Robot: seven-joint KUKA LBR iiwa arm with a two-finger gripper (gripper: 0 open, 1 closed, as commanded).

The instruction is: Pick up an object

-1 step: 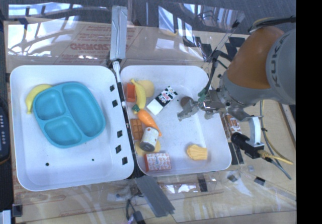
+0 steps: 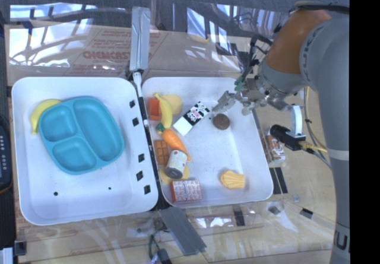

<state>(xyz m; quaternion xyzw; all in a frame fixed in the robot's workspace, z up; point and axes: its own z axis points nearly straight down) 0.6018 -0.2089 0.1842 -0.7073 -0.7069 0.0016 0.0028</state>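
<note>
My gripper (image 2: 235,105) hangs over the upper right part of the right bin (image 2: 249,156), its fingers spread open with nothing between them. A small brown round piece (image 2: 221,121) lies on the bin floor just below and left of the fingertips, apart from them. A black-and-white milk carton (image 2: 195,115) lies further left. Near the bin's front right corner sits a yellow ridged piece (image 2: 233,180).
Along the right bin's left wall lie a banana (image 2: 165,112), a carrot (image 2: 175,140), a waffle (image 2: 161,151), a can (image 2: 176,164) and a red box (image 2: 186,190). The left bin (image 2: 35,197) holds a blue divided plate (image 2: 83,133) and a second banana (image 2: 40,112).
</note>
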